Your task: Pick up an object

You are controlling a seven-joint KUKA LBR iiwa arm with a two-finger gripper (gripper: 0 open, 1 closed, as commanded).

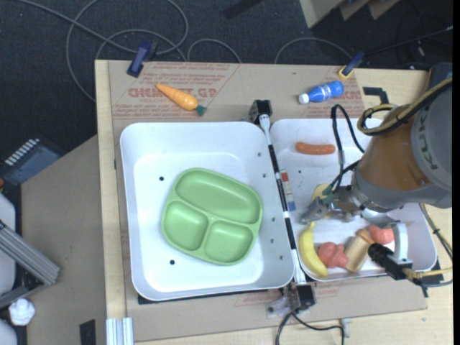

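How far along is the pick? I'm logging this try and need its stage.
Done: the arm has reached over the right bin. In hand: the pincer sits low among the toys, just above the banana; nothing visibly gripped. Left: closing on an item and lifting it. The sausage lies untouched.

bench [108,192] | two white bins [136,149] | toy carrot [178,97] | blue bottle [323,92]
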